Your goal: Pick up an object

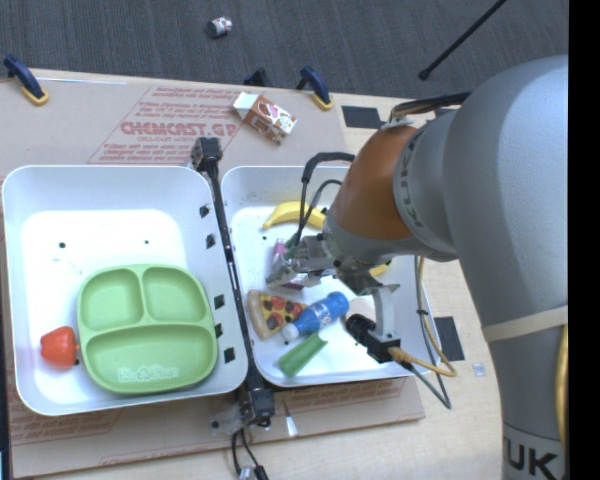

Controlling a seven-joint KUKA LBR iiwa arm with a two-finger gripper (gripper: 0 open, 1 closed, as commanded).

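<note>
Red round toy and green three-part plastic plate far off in left white bin. Right white bin: flat pizza-slice toy just below grey gripper, beside blue plastic bottle. Open or closed, impossible to tell. Could skid off flat toy, shove bottle aside.

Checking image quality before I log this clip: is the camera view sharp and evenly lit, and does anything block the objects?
Camera view: lighting is even and soft, with faint shadows beside the green plate; the white bins look bright but keep their edges. Focus is adequate, slightly soft overall. The arm looms large and covers much of the right bin, hiding part of the banana.
</note>
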